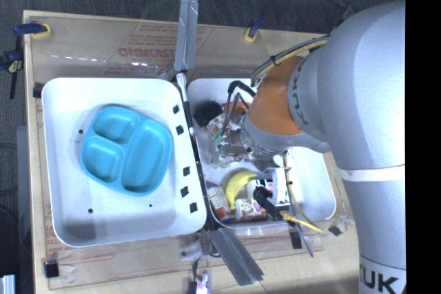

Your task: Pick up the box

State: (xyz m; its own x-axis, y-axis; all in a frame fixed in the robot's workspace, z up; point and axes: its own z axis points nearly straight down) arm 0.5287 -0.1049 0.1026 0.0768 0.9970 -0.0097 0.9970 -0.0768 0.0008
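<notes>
A small printed box (216, 125), white with orange and green marks, lies near the right bin's far left corner. My gripper (227, 142) hangs low over the right bin, just right of and below that box, with the orange-banded wrist behind it. Its tip is buried among clutter and partly hidden by the wrist. I cannot tell whether it touches the box. Another flat packet (251, 211), red and brown, lies along the right bin's near wall.
A black object (206, 111) sits beside the box at the bin's far left. A yellow banana-like toy (238, 184) and a small carton (218, 198) lie near the front. The left bin (62, 169) holds a blue divided plate (127, 149).
</notes>
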